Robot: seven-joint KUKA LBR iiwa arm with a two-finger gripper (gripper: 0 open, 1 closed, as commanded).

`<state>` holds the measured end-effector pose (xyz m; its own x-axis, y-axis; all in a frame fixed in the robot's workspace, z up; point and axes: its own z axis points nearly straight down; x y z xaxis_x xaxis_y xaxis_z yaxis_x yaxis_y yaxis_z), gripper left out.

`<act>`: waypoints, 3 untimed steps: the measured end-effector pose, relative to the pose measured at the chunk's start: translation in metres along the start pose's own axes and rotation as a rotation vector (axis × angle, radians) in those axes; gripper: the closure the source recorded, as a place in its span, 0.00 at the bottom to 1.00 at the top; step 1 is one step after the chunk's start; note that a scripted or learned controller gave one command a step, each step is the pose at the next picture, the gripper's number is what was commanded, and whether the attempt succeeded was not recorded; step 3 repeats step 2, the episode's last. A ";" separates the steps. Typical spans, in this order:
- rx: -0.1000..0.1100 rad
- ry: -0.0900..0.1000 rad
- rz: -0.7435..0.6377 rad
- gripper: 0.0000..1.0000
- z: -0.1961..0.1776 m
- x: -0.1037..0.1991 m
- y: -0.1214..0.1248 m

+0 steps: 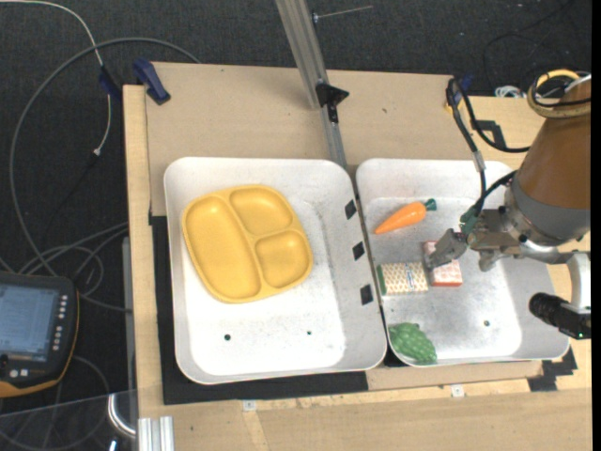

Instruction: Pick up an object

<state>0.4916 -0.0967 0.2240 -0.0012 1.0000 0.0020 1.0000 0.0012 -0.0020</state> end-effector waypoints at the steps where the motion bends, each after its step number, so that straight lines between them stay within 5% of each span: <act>1: -0.001 0.000 0.001 0.00 0.000 0.000 0.000; 2: 0.005 0.000 0.002 0.00 0.046 -0.005 -0.007; 3: 0.005 0.000 0.002 0.00 0.046 -0.005 -0.007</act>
